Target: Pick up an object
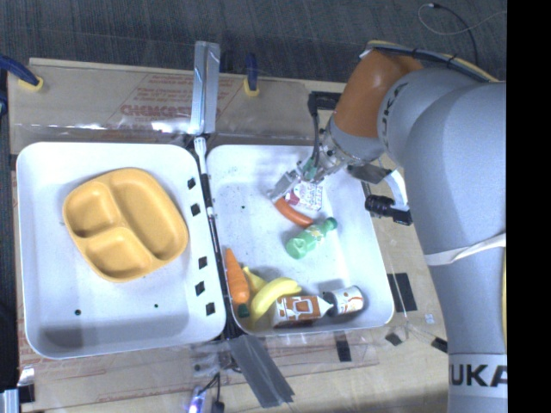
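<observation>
Camera view: gripper (308, 172) over right bin (362, 231), at red-white packet (306, 198); packet just below-left of fingers; finger spread indiscernible.

White letters "UKA" on the grey arm (469, 231), cut off at the frame's bottom.

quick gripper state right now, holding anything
gripper: cannot be told; it is low in the right bin, over the ketchup bottle.
</observation>
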